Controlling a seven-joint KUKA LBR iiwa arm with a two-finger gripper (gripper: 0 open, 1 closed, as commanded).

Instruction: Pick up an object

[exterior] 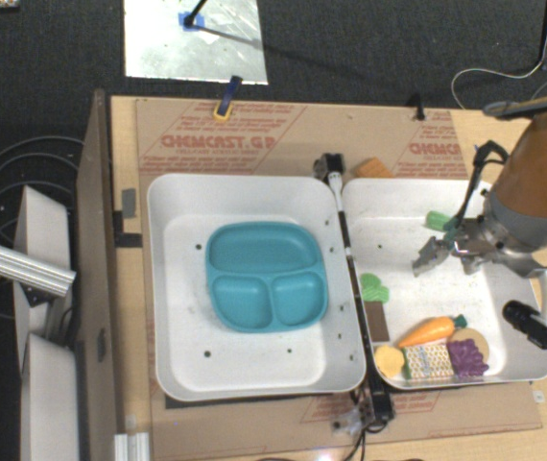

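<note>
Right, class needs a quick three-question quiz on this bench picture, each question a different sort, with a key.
1. True or false: the blue divided plate lies in the left bin.
2. Which item lies nearest the carrot in the right bin? A) purple grapes B) green piece by the far wall C) orange block outside the bin
3. Fill in: the gripper hovers over the ____ bin.

Key: 1 true; 2 A; 3 right.

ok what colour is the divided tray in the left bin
The divided tray is teal blue, seen best in the camera view, lying in the white left bin.
</note>
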